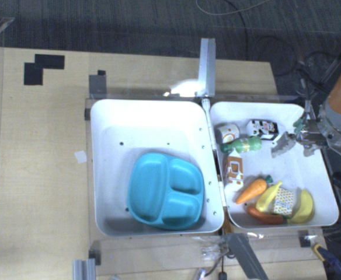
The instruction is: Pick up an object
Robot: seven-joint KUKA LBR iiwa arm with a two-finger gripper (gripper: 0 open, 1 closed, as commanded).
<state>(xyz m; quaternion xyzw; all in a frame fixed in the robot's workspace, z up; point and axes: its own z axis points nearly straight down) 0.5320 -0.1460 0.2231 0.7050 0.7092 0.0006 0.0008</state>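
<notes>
Wooden bench (36,174) fills frame left; black square markers (44,67) upper left. Two white bins (153,112) at centre, grey metal post (208,63) rising between them at top. Dark carpet (100,10) along top, thin cable (258,2) looping upper right.

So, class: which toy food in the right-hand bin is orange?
The carrot, lying beside the yellow bananas; its body is orange with a green top.

A divided plate (166,191) lies in the left bin (109,121), toys (274,202) in the right bin (319,179).
</notes>
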